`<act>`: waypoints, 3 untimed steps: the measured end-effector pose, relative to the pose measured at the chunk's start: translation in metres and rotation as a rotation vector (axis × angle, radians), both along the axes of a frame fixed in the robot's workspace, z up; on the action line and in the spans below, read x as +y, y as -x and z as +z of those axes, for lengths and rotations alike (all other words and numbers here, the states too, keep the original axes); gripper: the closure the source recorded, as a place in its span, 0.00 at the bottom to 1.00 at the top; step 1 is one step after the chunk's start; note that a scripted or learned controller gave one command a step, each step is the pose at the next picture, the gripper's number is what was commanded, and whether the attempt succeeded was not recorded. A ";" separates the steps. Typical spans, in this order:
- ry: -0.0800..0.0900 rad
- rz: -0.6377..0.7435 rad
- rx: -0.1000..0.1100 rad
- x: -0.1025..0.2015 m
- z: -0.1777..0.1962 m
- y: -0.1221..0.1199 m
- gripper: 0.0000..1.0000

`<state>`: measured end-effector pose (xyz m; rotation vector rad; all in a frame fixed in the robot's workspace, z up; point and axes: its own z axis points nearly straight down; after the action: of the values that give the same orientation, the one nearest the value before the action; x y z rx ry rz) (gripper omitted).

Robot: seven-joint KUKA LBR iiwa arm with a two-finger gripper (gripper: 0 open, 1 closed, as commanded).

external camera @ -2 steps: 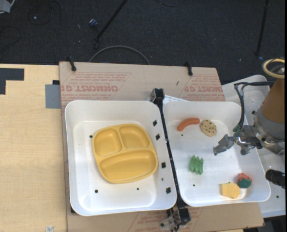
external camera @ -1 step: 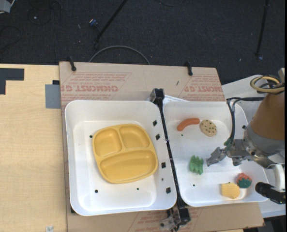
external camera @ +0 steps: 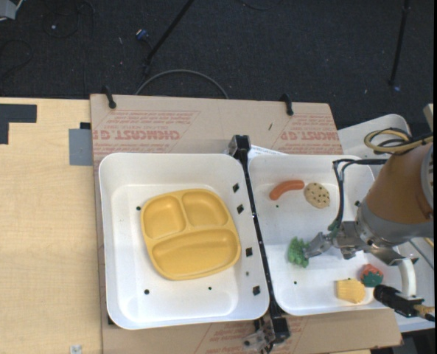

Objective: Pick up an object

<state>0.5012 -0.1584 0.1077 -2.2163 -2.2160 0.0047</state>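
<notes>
In the right bin lie several small toy foods. An orange-red sausage and a speckled cookie are at the back. A green broccoli piece sits in the middle. A yellow cheese wedge and a red-and-green strawberry-like piece are at the front right. My gripper reaches in low from the right, its tip just right of the broccoli, touching or nearly touching it. Nothing is visibly lifted.
The left bin holds a yellow divided plate. A black divider runs between the bins. The arm's orange band hangs over the right bin's right side. Cables lie at the far right.
</notes>
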 end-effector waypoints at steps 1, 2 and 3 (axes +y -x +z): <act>0.001 -0.004 -0.002 -0.001 0.012 0.000 1.00; 0.004 -0.002 -0.009 -0.005 0.072 0.006 1.00; 0.004 0.002 -0.010 -0.010 0.121 -0.004 1.00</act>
<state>0.5051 -0.1685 0.2286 -2.2214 -2.2247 -0.0016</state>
